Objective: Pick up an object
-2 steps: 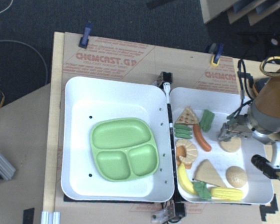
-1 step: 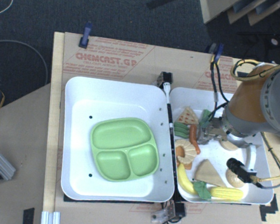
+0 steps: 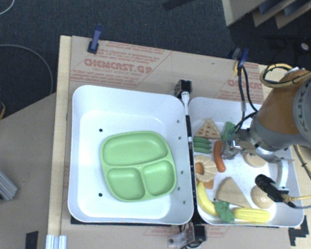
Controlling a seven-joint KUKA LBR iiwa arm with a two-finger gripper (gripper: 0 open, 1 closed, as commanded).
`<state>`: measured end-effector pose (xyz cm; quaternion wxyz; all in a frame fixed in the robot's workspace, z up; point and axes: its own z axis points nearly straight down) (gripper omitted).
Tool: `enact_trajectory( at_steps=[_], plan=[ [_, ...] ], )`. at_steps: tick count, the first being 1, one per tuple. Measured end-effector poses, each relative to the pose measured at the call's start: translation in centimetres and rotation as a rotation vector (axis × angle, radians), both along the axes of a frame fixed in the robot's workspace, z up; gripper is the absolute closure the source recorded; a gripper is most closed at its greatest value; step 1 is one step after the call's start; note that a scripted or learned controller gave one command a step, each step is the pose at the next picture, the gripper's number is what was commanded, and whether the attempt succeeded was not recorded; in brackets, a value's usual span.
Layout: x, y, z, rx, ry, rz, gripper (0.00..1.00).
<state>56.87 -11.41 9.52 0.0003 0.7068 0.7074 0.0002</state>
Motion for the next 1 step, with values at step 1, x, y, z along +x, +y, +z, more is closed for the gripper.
enact_trajectory(
  at_steps=[1],
  plan=[
    [-1.58,1.96,-0.68,-0.005,-0.009,-0.002,1.00]
  ],
)
